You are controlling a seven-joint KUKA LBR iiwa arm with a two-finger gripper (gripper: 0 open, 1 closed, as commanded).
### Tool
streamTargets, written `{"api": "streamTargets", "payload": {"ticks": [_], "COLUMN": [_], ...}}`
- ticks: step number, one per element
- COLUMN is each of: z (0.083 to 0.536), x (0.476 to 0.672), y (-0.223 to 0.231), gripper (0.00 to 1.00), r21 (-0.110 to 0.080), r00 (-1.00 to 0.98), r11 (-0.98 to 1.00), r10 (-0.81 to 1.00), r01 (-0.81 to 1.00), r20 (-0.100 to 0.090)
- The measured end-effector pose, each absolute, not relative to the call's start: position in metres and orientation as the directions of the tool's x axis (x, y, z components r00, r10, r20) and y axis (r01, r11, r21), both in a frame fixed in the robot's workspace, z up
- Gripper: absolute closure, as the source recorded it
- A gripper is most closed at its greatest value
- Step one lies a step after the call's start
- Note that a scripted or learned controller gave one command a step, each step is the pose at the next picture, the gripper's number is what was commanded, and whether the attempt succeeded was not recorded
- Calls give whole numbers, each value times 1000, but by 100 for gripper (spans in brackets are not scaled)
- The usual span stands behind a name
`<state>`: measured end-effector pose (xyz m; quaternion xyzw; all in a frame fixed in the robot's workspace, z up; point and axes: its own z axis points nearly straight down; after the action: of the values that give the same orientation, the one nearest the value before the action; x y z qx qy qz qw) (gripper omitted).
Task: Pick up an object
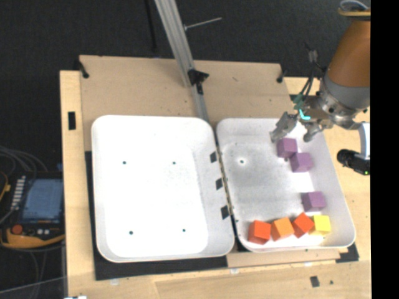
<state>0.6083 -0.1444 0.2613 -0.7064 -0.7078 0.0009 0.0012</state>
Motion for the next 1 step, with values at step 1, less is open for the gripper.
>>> {"api": "streamTargets", "payload": {"ticks": [1], "z": [263], "x": [609], "y": [-144], "gripper": [0], "r21": [1], "r00": [-2], "r11": [2], "r10": [1000], "r01": [1000], "r20": [0]}}
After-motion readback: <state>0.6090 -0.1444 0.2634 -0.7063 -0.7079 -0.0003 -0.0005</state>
